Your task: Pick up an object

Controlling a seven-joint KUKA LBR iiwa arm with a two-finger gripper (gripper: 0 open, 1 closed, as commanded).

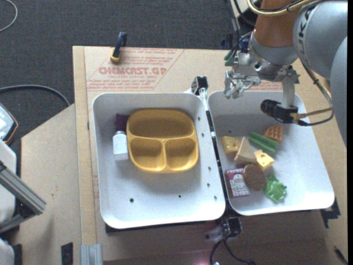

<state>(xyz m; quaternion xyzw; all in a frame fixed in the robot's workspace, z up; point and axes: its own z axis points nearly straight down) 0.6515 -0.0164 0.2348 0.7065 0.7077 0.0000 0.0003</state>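
Note:
My gripper (236,89) hangs over the far left corner of the right bin (309,164), open, with nothing between its fingers. Below and in front of it lies a cluster of toy food. It includes a yellow cheese wedge (231,145), a tan wedge (245,153), a second small cheese piece (264,159), a green pod (262,142), a small waffle (273,133), a brown round cookie (255,176), a pink packet (237,182) and a green leafy piece (274,189).
The left bin (105,192) holds a yellow divided plate (162,139), a white bottle (120,144) and a dark purple item (121,120). A black cylinder (276,110) on a cable juts out beside the wrist. A ridge (212,142) separates the bins.

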